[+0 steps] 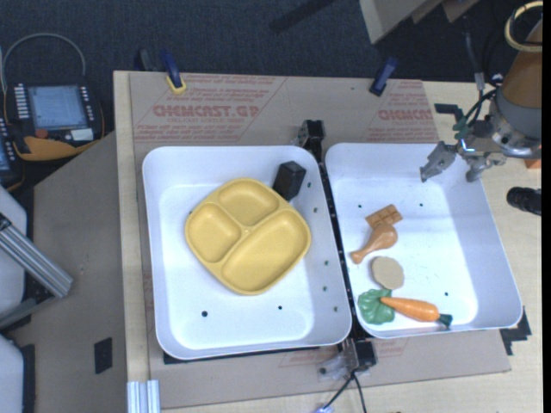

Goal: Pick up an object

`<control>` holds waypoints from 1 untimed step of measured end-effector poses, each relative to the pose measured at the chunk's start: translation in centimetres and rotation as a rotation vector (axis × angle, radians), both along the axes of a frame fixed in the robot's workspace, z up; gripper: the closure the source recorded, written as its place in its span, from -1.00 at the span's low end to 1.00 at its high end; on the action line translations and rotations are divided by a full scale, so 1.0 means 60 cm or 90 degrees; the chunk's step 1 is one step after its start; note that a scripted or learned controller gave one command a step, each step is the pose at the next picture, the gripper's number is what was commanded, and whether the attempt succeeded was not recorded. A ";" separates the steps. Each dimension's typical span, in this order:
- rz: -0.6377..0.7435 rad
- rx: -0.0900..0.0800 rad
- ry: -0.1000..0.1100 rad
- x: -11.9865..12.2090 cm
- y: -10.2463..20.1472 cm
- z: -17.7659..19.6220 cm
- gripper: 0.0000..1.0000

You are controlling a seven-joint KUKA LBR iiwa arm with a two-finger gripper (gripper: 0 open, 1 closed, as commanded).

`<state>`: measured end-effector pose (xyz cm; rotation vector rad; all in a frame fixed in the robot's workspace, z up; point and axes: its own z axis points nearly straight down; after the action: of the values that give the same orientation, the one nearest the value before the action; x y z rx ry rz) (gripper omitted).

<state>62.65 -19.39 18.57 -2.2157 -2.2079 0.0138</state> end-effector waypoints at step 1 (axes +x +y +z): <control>0.002 -0.002 -0.010 0.006 0.001 0.016 -1.00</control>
<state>63.00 -19.31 19.54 -2.2209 -2.2217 0.0003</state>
